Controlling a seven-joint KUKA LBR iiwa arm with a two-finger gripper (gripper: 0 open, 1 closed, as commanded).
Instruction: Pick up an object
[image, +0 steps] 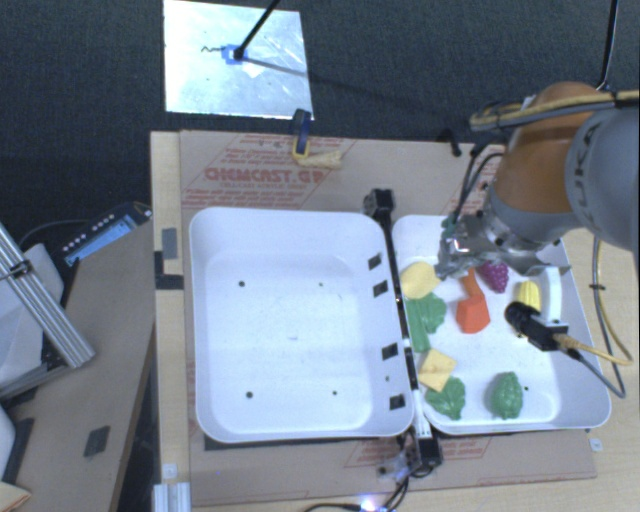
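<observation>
Jaw state: can't tell, wrist body hides the tips. Gripper (456, 258) sits low over the back-left part of the right bin (585, 400), nothing seen held in it. Closest things: yellow rounded toy piece (418, 280) just beside it on the L, orange toy carrot (472, 308) just in front, purple toy grapes (494, 272) right by the wrist; can't tell if any touch it. Yellow toy corn (528, 295) lies near the grapes, toward the bin's R side. Green leafy toy (428, 313) touches the yellow rounded piece, against the bin's L wall. Further fwd: pale yellow wedge (437, 370), w/ a second green leafy toy (447, 397) touching it, and a green toy pepper (506, 394) apart from both near the front wall. Left bin (215, 240) adjoins, black clips (380, 205) along the seam. Both bins rest on a cardboard sheet (260, 165).
</observation>
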